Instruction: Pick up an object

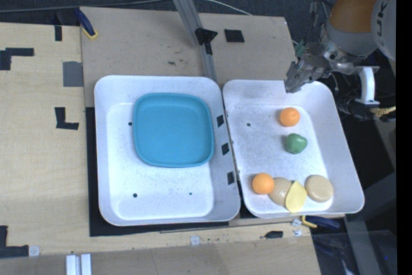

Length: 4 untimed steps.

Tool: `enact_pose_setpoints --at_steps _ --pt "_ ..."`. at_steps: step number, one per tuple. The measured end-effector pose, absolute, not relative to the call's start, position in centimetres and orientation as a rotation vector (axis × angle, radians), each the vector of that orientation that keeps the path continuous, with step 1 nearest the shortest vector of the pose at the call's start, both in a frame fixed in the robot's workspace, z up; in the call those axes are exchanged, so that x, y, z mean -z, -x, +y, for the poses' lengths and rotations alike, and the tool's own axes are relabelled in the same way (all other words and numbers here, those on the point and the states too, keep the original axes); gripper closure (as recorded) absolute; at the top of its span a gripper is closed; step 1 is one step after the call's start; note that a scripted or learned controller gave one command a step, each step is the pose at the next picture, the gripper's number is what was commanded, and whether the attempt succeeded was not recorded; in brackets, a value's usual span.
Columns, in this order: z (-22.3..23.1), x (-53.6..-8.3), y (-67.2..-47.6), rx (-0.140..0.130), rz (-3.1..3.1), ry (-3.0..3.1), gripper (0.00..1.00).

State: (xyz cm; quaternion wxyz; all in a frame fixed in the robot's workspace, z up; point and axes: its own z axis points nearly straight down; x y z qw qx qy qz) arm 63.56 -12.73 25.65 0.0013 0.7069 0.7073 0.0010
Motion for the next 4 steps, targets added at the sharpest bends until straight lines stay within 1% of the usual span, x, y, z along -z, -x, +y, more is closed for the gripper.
enact_pose_setpoints --at_steps 1,2,3,4 --pt "-7.3 -26.0 -64.3 -0.001 2.227 -2.217 1.0" --pt "-2.3 -26.0 -64.5 -0.001 2.227 -2.217 1.0" --pt "3.3 -24.3 -65.6 0.002 2.228 -2.218 1.0" --pt "8.1 -22.2 -65.5 0.002 2.227 -2.218 1.0"
